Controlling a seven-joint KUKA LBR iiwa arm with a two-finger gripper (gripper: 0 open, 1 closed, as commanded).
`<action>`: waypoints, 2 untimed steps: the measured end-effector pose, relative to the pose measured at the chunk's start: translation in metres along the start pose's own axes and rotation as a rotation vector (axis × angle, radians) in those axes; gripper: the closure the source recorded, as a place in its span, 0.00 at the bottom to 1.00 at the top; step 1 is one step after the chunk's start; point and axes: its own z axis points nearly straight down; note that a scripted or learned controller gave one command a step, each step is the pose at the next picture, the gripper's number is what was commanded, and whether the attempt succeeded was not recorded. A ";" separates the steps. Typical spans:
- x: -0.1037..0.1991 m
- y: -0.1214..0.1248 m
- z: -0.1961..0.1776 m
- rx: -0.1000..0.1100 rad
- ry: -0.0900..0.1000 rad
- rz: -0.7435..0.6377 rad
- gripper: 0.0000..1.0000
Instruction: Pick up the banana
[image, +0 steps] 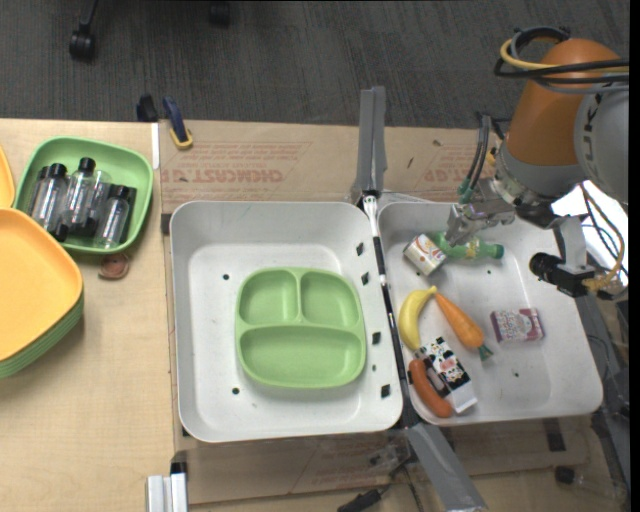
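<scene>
Two shallow white bins sit side by side on the tabletop (90, 420), and the account runs from the left edge across. At the far left lies a stack of orange plates (30, 290), and just behind it a green tray (135, 175) holding several small dark-capped bottles (80, 200). The left bin (200, 330) carries a green divided plate (300, 330) near its centre, lying flat with three compartments facing up. The right bin (560, 380) holds the rest. The banana (413, 315) lies near that bin's left wall, yellow and curved, its upper tip touching or just beside the top of an orange carrot (460, 322) that slants down to the right. Below the banana a small black-and-white carton (447, 372) rests against a red-orange sausage-shaped item (428, 392) at the bin's lower left corner. Toward the back, a small white box (425, 253) lies beside a green object (480, 250), and a pink packet (517, 325) sits apart toward the right side. The end effector (468, 225) hangs over the back of the right bin, above the white box and the green object and well apart from the banana; whether its fingers are apart or together cannot be told. The grey arm (560, 110) with its orange band rises behind it at the upper right.
</scene>
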 end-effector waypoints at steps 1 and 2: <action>-0.010 -0.054 0.080 0.002 0.001 0.257 1.00; -0.073 0.011 -0.011 -0.001 -0.001 0.134 1.00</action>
